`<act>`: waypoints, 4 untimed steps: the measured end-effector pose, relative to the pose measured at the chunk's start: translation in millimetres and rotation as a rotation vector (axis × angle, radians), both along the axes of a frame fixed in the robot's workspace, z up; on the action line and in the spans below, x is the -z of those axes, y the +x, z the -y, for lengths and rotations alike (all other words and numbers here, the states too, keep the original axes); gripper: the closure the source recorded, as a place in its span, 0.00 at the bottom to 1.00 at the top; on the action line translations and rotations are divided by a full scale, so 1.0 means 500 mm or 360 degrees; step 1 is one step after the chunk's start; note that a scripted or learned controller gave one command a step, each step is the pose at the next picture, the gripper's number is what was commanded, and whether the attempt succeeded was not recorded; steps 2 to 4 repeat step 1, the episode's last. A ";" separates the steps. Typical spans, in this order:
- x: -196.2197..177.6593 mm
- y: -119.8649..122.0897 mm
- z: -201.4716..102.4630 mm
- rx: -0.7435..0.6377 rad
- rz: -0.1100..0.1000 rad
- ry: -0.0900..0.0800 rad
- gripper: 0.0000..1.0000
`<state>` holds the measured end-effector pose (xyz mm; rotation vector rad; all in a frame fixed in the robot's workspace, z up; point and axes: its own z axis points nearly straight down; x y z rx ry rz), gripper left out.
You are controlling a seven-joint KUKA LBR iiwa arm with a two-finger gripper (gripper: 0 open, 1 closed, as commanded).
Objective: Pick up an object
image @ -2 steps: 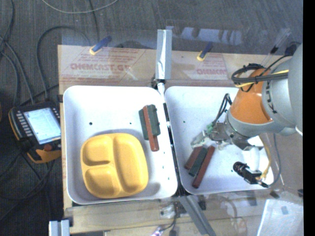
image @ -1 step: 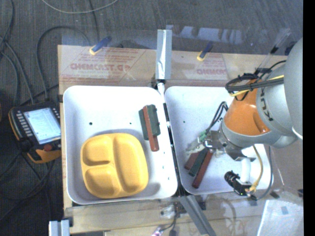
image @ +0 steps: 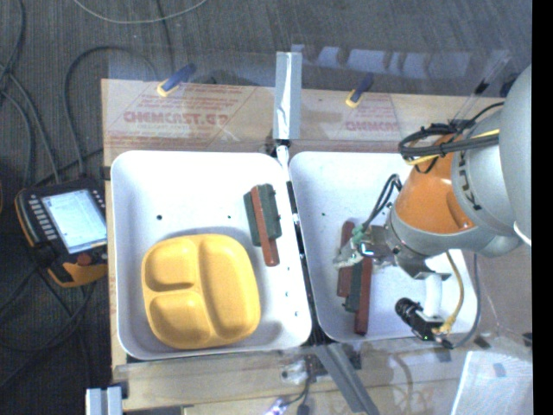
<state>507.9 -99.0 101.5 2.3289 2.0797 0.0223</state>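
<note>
The table (image: 173,115) is a brown board carrying two shallow white bins side by side, standing on dark grey carpet with loose cables.

The right bin (image: 324,188) holds a long dark brush-like object with a reddish-brown handle (image: 361,296), lying roughly along the 12-to-6 o'clock line near the bin's centre. The claw (image: 352,256) sits directly over the upper end of this object. Whether the claw is spread or closed cannot be told, nor whether it has hold of anything.

The arm (image: 432,201), grey with an orange band, enters from 3 o'clock and covers the right half of that bin.

The left bin (image: 173,175) holds a second dark brush with a reddish-brown handle (image: 263,223) at its 2 o'clock area, close to the dividing wall. A yellow compartment tray (image: 201,290) lies at 6 o'clock in that bin.

A handheld control pendant (image: 65,223) rests on the carpet at 9 o'clock, just beside the table.
</note>
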 end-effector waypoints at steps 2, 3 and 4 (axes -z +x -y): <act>-0.214 0.040 -0.066 0.0115 -0.0044 0.0004 1.00; -0.214 0.040 -0.066 0.0115 -0.0044 0.0004 1.00; -0.214 0.040 -0.066 0.0115 -0.0044 0.0004 1.00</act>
